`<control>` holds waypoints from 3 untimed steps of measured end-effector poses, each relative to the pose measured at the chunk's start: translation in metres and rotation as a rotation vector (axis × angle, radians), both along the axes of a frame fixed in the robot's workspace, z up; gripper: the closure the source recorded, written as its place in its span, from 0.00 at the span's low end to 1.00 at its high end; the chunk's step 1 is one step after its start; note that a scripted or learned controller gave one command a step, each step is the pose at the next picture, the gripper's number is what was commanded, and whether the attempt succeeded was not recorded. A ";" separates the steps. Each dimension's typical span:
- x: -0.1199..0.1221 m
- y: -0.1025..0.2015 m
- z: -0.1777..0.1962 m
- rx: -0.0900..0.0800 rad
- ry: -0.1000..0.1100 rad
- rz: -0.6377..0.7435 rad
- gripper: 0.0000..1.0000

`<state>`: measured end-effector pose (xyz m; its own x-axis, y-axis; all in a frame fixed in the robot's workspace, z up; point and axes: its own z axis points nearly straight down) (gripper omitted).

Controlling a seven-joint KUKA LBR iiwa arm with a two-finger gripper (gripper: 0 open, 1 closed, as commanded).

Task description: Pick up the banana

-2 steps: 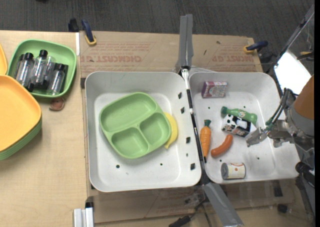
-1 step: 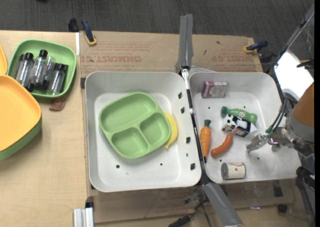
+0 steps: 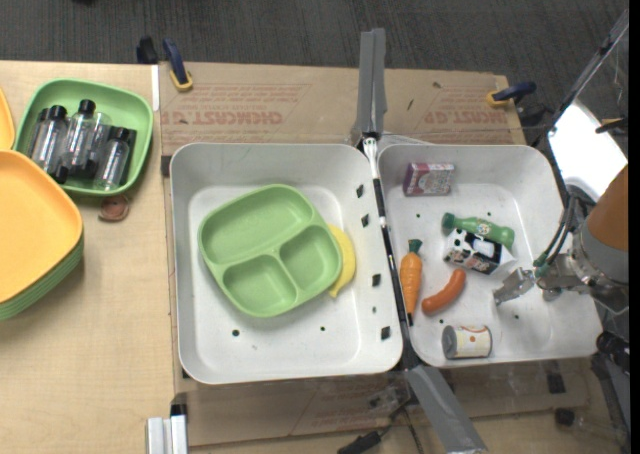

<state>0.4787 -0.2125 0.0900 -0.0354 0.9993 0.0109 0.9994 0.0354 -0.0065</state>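
Nearest the lens lay a small silver can (image 3: 467, 341) on its side at the front of the right white bin (image 3: 530, 162), just left of and below the gripper (image 3: 522, 285).

From the overhead camera view, the metal two-finger gripper hung low over that bin's right half; its fingers looked parted with nothing between them. Left of it lay an orange sausage-shaped toy (image 3: 444, 291), an orange carrot with a green top (image 3: 411, 277), a black-and-white packet (image 3: 473, 251) and a green tube (image 3: 480, 229); farther up sat a purple carton (image 3: 429, 178). Well to the gripper's left, in the left white bin (image 3: 190, 242), the yellow banana (image 3: 344, 260) lay tucked against the right edge of a green three-compartment plastic plate (image 3: 268, 250), partly hidden beneath it.
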 end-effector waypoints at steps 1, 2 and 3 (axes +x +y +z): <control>0.030 -0.002 0.000 0.002 -0.002 0.038 0.00; 0.030 -0.002 0.000 0.002 -0.002 0.038 0.00; 0.030 -0.002 0.000 0.002 -0.002 0.038 0.00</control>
